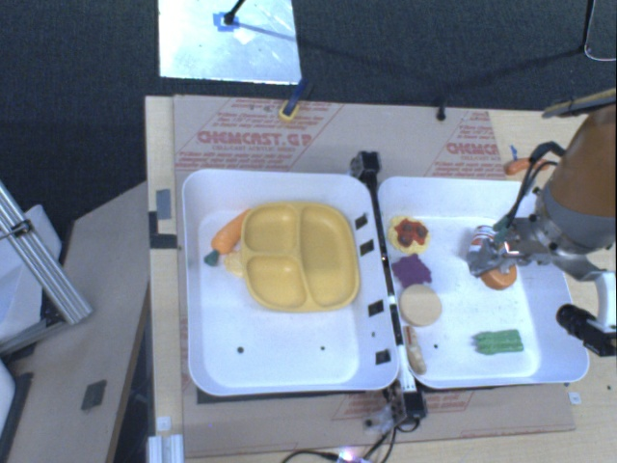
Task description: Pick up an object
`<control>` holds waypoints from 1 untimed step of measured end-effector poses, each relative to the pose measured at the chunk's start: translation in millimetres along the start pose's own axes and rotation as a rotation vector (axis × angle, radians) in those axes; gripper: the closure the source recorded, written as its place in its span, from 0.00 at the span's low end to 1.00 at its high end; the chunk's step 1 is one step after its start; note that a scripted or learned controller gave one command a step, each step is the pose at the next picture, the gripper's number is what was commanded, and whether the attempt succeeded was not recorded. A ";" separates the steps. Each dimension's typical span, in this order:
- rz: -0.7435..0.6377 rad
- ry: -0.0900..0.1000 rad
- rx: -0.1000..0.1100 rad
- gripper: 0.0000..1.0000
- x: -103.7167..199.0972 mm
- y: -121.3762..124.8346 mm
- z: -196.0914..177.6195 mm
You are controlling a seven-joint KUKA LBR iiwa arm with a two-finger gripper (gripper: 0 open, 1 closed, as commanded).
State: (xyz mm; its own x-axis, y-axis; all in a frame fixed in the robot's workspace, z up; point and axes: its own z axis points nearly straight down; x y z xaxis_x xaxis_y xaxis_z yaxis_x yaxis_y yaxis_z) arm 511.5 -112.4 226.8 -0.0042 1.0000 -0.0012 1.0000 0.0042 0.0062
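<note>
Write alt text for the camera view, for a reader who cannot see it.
A grey robot arm's gripper hovers over an orange piece in the right white bin, which also holds a purple piece, a tan disc and a green piece. The left bin holds a yellow divided plate with a toy carrot beside it.

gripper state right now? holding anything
gripper: over the right bin, just above an orange object; open or shut cannot be told, and no hold is visible.
</note>
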 end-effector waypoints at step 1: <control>-0.004 0.002 0.001 1.00 27.3 44.6 -9.9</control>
State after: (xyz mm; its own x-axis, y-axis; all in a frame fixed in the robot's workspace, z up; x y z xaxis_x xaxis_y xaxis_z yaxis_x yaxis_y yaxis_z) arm 556.0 -84.9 236.9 -0.0083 1.0000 0.0004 1.0000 0.0083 0.0055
